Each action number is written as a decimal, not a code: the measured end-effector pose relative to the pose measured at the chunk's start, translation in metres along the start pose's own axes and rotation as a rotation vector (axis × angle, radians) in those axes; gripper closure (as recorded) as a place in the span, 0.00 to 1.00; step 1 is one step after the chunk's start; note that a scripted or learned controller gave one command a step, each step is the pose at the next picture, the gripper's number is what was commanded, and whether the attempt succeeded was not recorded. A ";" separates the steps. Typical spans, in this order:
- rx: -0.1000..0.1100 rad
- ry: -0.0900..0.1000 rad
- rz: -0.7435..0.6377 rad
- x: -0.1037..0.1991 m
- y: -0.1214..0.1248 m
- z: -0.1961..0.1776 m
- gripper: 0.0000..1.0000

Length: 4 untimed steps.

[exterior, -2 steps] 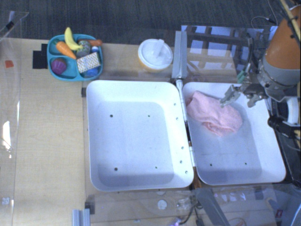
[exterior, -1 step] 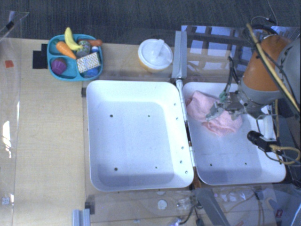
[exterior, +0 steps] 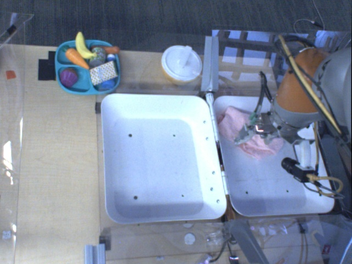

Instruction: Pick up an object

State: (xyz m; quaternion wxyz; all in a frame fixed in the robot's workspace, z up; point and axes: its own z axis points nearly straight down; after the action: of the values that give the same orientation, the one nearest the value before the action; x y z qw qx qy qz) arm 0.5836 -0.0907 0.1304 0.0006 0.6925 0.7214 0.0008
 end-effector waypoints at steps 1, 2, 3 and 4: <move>-0.017 -0.006 -0.178 -0.004 0.018 0.036 0.00; -0.016 -0.008 -0.353 -0.004 0.040 0.037 0.00; -0.027 -0.016 -0.353 -0.005 0.043 0.023 1.00; -0.027 -0.016 -0.353 -0.005 0.043 0.023 0.00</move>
State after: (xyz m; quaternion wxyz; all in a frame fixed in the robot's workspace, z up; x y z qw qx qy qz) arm 0.6269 -0.0941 0.1074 0.0157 0.5550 0.8317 0.0050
